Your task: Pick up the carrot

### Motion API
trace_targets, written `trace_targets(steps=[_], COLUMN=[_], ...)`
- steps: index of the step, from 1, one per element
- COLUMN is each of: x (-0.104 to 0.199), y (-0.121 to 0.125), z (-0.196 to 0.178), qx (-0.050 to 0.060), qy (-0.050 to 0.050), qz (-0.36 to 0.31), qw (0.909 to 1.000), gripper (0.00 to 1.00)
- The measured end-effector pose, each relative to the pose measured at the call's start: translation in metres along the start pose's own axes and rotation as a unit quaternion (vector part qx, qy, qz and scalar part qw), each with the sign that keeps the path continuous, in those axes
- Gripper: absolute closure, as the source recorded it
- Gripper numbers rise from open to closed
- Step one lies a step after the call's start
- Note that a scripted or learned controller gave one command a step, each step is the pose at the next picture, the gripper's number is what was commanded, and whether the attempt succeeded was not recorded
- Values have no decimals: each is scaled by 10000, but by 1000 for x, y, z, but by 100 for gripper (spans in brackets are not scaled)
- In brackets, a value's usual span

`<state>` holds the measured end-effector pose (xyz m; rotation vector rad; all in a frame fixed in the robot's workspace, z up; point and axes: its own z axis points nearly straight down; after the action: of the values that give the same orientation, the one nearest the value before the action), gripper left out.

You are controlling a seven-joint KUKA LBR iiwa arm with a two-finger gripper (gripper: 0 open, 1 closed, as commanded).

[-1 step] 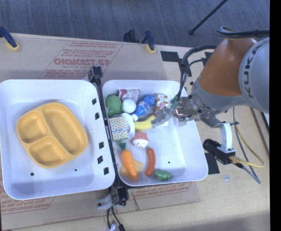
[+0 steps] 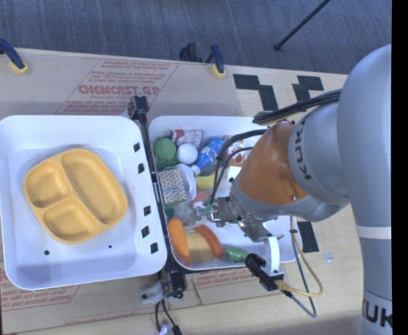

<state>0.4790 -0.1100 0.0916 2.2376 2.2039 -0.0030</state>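
Note:
The carrot (image 2: pixel 214 243) lies in the near part of the right bin (image 2: pixel 163 128). It is a slim orange body with a green top (image 2: pixel 237 253) pointing right. The gripper (image 2: pixel 216 216) hangs under the arm's orange wrist band (image 2: pixel 270 173), just above and behind the carrot, low over the bin's contents. The wrist hides most of it, and I see nothing held in it.
Around the carrot are a yellow block (image 2: pixel 197 247) and an orange rounded piece (image 2: pixel 178 240). Farther back lie a green ball (image 2: pixel 165 150), a white ball (image 2: pixel 187 153), a blue item (image 2: pixel 209 155) and a checkered packet (image 2: pixel 172 185). The left bin (image 2: pixel 8 187) holds a yellow divided plate (image 2: pixel 75 194).

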Motion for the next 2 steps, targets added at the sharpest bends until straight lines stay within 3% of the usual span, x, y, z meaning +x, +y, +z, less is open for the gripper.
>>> trace_targets(steps=[1, 2], x=[1, 57], y=[0, -4], z=[-9, -100], qx=[20, 18], qy=[12, 15], qz=[-26, 576], qw=[10000, 9983], gripper=[100, 100])
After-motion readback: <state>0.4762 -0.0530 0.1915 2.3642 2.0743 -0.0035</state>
